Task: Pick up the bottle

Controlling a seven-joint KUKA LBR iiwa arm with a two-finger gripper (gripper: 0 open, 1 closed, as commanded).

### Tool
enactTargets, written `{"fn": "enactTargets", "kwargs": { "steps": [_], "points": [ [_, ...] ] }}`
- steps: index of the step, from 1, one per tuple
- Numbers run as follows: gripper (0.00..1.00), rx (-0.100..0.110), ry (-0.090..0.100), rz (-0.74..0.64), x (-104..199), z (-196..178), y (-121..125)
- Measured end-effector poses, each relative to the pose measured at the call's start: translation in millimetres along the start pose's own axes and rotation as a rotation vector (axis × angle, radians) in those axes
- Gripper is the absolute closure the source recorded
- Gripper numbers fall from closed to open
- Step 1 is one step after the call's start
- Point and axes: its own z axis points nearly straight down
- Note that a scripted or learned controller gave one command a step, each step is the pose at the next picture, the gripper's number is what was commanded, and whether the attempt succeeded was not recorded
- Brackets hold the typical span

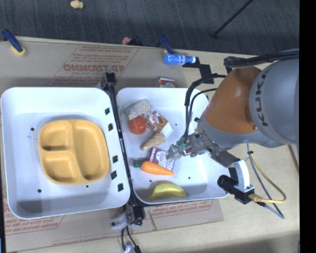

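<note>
1. Bottle, blue with a white end, lies on its side on the desk behind the right bin, outside both bins.
2. Hand sits low in the right bin over a red-white packet, well apart from the bottle; cannot tell its state.
3. Nearby: carrot, banana, tomato, snack packets. Yellow divided plate fills the left bin.
4. The bin's back wall and the arm's own bulk likely stand between hand and bottle.

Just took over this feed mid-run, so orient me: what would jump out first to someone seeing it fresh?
The big grey and orange arm fills the right side, its gripper low over the right bin among a carrot, a banana and small packets. The left bin holds a yellow divided tray. A blue bottle lies on the bench beyond the bins.
</note>
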Motion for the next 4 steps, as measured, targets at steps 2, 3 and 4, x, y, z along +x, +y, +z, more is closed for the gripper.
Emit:
{"fn": "enactTargets", "kwargs": {
  "steps": [2, 3, 4],
  "points": [
    [1.00, 0.000, -0.002, -0.361, -96.2, -54.4, -20.2],
    [1.00, -0.001, -0.001, -0.341, -102.8, -29.1, -21.3],
    [1.00, -0.003, -0.002, -0.052, -103.3, -26.6, -21.5]
  ]
}}
